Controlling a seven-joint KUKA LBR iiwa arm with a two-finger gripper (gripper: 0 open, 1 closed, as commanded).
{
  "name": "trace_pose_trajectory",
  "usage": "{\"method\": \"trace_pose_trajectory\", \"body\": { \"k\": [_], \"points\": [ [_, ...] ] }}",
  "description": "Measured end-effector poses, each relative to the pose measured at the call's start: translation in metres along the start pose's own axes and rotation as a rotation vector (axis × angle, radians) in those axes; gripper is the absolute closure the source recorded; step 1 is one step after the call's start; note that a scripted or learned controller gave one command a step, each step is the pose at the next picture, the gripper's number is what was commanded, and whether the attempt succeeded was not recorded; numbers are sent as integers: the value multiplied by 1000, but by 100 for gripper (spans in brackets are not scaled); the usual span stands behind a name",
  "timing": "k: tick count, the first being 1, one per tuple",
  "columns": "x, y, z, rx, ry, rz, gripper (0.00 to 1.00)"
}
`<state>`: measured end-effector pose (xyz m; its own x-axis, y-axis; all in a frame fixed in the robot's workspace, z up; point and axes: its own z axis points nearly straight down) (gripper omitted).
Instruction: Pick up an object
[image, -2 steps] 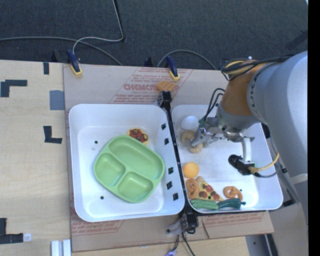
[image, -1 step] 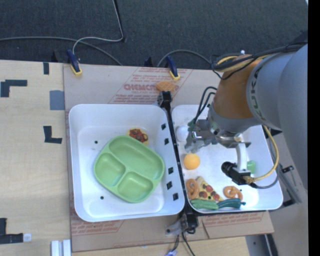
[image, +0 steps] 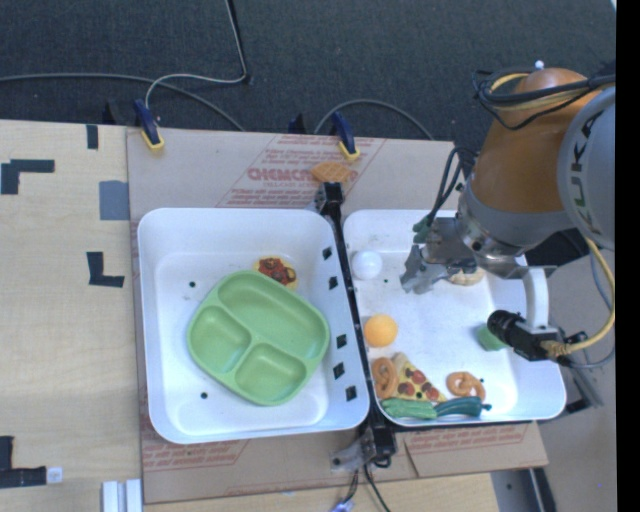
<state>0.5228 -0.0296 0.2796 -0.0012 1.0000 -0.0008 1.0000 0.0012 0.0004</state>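
My gripper (image: 418, 278) hangs over the upper middle of the right bin (image: 440, 330), above bare white floor. A white ball (image: 368, 264) lies just to its left near the divider. An orange ball (image: 380, 330) sits below that. Along the bin's front edge lie a pizza slice (image: 398, 378), a pretzel (image: 464, 383) and a green-and-teal long piece (image: 435, 407). A beige round item (image: 468, 276) peeks out from under the wrist. A green object (image: 489, 336) is partly hidden by a black fitting at the right wall.
The left bin (image: 165, 300) holds a green divided plate (image: 260, 338) and a small red-and-yellow food toy (image: 276, 268) at its back. A black divider rail (image: 342, 290) runs between the bins. Cables trail at the right of the arm.
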Motion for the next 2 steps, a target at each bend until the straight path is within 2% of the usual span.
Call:
{"method": "trace_pose_trajectory", "body": {
  "k": [1, 2],
  "points": [
    [-66, -16, -80, -1, -1, 1, 100],
    [-127, 7, 44, 3, 0, 1, 100]
  ]
}}
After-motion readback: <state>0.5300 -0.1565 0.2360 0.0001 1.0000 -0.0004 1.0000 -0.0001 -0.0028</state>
